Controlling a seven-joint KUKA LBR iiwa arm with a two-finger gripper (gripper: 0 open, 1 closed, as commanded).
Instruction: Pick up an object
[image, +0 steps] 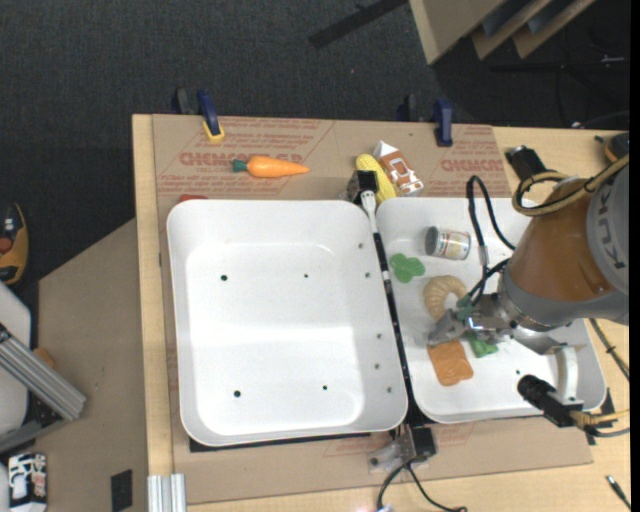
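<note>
Bench (150, 300) with two bins (270, 320)

Faint red print on the cardboard sheet (330, 140), lettering too blurred to read

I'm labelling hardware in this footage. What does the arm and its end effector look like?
The arm is bulky and rounded, with a grey body and a wide orange-brown band above the wrist. Black cables loop along it. The end effector is a small grey metal part at its tip, too small to describe in detail.
</note>
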